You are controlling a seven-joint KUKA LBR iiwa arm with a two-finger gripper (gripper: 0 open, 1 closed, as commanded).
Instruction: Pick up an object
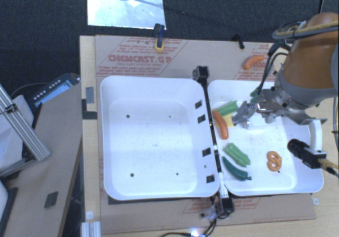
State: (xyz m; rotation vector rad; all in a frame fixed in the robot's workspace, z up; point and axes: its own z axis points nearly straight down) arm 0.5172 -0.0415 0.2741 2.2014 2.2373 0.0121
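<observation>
My gripper (242, 114) hangs over the left part of the right bin (302, 180), reaching in from the right. Just to its left lie a light green piece (226, 108), a small yellow piece (229, 120) and an orange sausage-shaped piece (221, 125) by the bin's left wall. The gripper is close beside the yellow and green pieces, and I see nothing held in it. Nearer the front lie a green pod-like piece (237, 154), a dark green piece (237, 170) and an orange pretzel (274, 161).
The left bin (114, 125) stands beside the right one, with a black-clipped divider (209, 125) between them. An orange piece (253, 62) lies on the cardboard behind the right bin. A blue and yellow clamp (158, 37) stands at the board's back edge.
</observation>
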